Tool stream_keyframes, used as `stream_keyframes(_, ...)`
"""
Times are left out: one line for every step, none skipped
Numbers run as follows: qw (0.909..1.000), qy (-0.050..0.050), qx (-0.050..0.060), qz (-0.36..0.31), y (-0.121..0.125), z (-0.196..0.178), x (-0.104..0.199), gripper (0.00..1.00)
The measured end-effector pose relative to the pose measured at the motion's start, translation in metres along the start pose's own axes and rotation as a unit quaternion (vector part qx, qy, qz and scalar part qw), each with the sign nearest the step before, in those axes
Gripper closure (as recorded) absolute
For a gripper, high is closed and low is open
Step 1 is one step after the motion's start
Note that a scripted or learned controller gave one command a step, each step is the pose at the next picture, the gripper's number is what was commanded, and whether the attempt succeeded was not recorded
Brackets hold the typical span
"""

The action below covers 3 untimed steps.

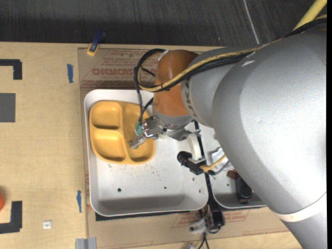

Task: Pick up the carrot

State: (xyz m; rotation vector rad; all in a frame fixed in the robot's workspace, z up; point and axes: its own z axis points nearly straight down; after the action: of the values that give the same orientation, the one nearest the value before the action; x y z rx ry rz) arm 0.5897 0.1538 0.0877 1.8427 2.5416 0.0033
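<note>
Frankly, cannot tell where the carrot lies (much of both bins covered by the grey arm (pixel 270 113)). Gripper (pixel 139 137) low over the yellow divided tray (pixel 106 126), at its right-hand compartment. Cannot tell whether open or closed. Tray set in the upper left corner of the left white bin (pixel 150 198). Small dark object (pixel 244 191) in the right bin (pixel 233 205), partly under the arm.
</note>
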Motion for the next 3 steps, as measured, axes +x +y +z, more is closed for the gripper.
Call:
stream_keyframes(1.0000,-0.002,0.001,0.001,-0.001,-0.008,-0.002,1.00)
stream_keyframes(0.9964,0.000,0.002,0.085,-0.074,-0.140,-0.039,1.00)
stream_keyframes(0.9964,0.000,0.002,0.085,-0.074,-0.140,-0.039,0.00)
